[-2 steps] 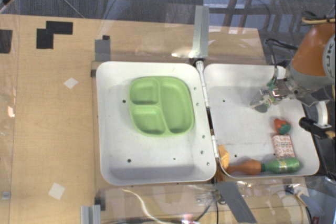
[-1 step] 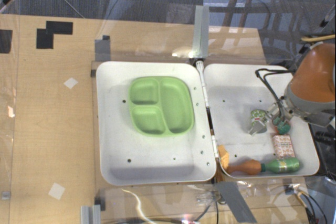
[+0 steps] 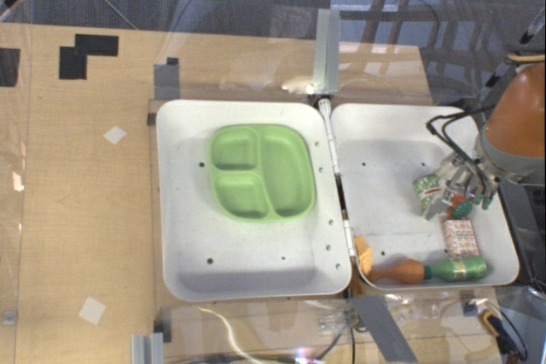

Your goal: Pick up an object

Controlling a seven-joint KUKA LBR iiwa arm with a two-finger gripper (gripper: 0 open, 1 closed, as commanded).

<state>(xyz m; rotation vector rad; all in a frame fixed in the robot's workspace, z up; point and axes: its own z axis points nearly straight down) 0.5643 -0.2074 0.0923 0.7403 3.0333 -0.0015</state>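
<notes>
Counts on the surface (image 3: 77, 183): 2 bins, 4 loose things.

1 left bin (image 3: 183, 268) with 1 green divided tray (image 3: 260, 171) of 3 compartments; 1 right bin (image 3: 384, 183) with 1 green bottle (image 3: 458, 270), 1 orange-brown piece (image 3: 401, 272), 1 small patterned packet (image 3: 461, 238). 1 arm (image 3: 516, 119), 1 tool (image 3: 448, 190).

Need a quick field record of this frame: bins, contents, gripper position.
left bin: shallow white bin holding a light green plastic tray with three compartments
right bin: shallow white bin with small items along its near and right sides
near edge items: green bottle with a yellow label, orange-brown rounded object beside it
right side items: small pink patterned box
gripper: two-finger gripper low over the right bin's right side, above the pink box
finger state: cannot tell
</notes>
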